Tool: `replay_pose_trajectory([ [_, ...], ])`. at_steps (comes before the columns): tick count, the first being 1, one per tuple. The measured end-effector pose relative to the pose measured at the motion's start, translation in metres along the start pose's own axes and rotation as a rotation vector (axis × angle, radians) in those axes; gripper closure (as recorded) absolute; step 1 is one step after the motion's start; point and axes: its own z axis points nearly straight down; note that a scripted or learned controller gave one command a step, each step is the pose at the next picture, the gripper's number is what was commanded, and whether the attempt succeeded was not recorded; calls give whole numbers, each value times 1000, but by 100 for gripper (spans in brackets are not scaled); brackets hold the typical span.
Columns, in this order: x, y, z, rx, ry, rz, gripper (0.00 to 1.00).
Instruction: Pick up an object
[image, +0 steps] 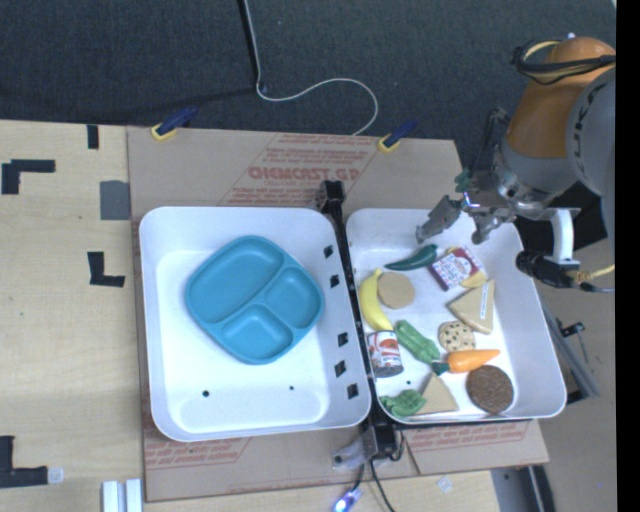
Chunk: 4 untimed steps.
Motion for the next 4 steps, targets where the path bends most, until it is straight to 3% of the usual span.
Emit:
replay_pose_trajectory([
  [2, 91, -114, 0, 5, 1, -1, 0],
  [3, 149, -99, 30, 4, 1, -4, 0],
  [4, 184, -128, -151, -15, 3, -6, 0],
])
